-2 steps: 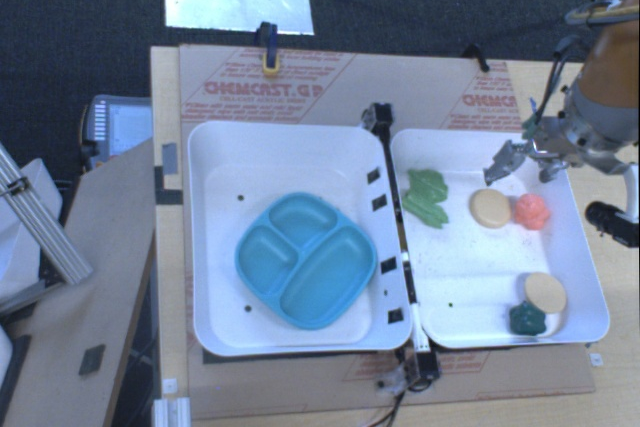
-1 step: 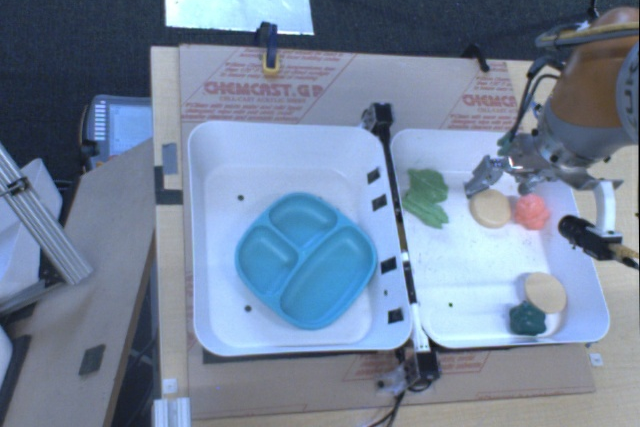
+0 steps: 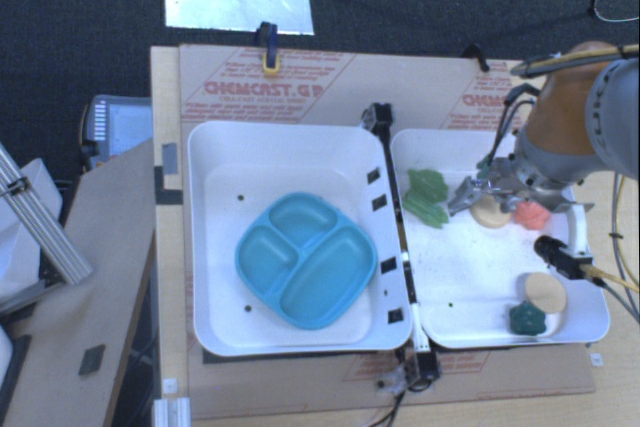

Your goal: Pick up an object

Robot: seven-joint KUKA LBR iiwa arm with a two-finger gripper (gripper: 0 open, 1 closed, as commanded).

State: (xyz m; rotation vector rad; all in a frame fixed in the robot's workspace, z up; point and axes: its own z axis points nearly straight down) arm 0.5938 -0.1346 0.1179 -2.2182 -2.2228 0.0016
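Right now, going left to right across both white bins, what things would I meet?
Blue divided plate → green leafy piece → tan round piece → pink piece. Nearer the front edge sit a dark green piece and a tan disc.

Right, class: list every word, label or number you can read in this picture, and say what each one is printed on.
"CHEMCAST GP": red print on the brown sheet under the bins, behind the left bin.
A second red print of the same kind on that sheet behind the right bin, cut off by the arm; too partial to read.
The bins carry no readable text.
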